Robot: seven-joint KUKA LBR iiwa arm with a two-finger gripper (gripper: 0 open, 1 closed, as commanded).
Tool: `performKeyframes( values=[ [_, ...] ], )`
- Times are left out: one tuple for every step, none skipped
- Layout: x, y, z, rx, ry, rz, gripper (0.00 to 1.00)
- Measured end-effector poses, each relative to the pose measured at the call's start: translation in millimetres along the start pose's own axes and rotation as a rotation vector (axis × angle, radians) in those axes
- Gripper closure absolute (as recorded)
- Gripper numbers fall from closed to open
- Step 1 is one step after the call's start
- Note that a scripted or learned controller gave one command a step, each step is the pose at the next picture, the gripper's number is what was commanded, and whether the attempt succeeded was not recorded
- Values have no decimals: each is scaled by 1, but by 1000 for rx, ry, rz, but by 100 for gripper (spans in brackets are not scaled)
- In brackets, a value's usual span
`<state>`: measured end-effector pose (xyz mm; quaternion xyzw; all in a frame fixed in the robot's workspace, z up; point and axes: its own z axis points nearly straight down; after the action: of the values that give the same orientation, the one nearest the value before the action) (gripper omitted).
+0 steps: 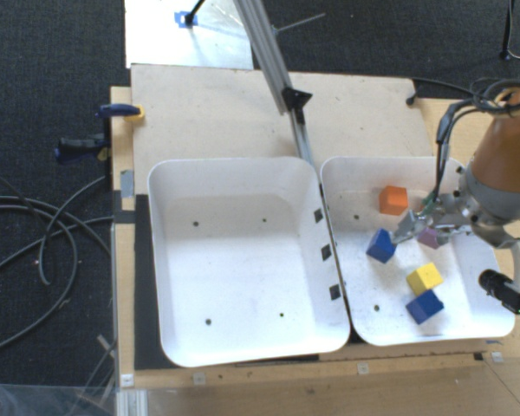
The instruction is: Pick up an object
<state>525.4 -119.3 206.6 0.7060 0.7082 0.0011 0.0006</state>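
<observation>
A pale wooden bench stands on dark carpet, with black cables trailing at its left. Two white bins sit on it. In the right bin lie an orange cube, two blue cubes and a yellow cube. The gripper seems clamped on a small purple block, though the view is blurred.

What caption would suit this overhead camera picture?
Robot arm's tool reaching among coloured blocks in the right bin, beside a purple block.
</observation>
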Motion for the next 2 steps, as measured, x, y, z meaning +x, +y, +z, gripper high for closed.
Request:
performKeyframes(
  values=[
    [-32, 68, 79, 1, -3, -1, 0],
    [-11, 117, 118, -2, -1, -6, 0]
  ],
)
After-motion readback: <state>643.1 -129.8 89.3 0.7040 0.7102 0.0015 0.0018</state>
